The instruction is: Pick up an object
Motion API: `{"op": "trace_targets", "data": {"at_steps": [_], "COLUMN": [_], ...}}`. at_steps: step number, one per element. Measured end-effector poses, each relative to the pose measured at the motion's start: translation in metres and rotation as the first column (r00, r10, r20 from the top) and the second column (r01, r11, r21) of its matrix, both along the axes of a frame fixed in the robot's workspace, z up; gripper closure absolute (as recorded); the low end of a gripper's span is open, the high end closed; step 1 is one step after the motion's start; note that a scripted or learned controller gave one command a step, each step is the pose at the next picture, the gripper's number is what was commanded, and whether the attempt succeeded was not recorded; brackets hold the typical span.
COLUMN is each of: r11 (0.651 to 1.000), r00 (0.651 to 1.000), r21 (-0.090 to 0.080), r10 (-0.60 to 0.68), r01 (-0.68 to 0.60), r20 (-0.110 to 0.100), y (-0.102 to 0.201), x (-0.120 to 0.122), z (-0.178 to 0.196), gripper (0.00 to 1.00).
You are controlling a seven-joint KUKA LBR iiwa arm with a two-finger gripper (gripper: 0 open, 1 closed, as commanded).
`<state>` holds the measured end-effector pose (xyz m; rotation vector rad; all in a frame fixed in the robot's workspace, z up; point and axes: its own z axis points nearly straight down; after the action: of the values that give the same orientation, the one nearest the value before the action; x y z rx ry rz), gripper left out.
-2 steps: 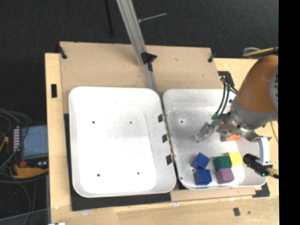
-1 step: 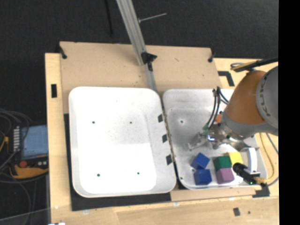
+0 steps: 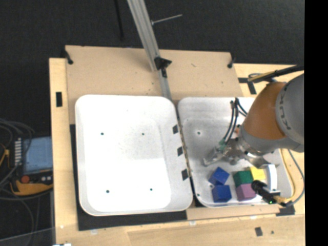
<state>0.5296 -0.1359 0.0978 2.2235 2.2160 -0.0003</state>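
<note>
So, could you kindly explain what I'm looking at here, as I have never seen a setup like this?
This is one picture from a camera fixed above a workbench, looking down at a slant. The big grey and orange shape on the right is a robot arm reaching in from that side. At its end is a two-finger gripper, its metal parts low over the right-hand bin. I cannot tell from here whether it is open or shut, and nothing can be seen held in it.

On the bench are two shallow white bins side by side. The left bin shows bare white floor. Near the right bin's front edge lie small blocks: two blue blocks, a green block, a purple block and a yellow block. The robot's job is to pick up one object.
</note>
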Motion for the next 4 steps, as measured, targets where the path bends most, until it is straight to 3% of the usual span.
{"op": "trace_targets", "data": {"at_steps": [1, 2, 4], "r11": [1.000, 1.000, 1.000], "r00": [1.000, 1.000, 1.000], "r21": [0.001, 0.000, -0.001], "r10": [-0.008, -0.002, 0.008], "r01": [0.008, 0.003, -0.008], "r20": [0.005, 0.005, 0.008], "y": [-0.001, -0.009, -0.009], "x": [0.001, 0.007, 0.013], "z": [0.012, 0.058, 0.187], "gripper": [1.00, 1.00, 1.00]}}
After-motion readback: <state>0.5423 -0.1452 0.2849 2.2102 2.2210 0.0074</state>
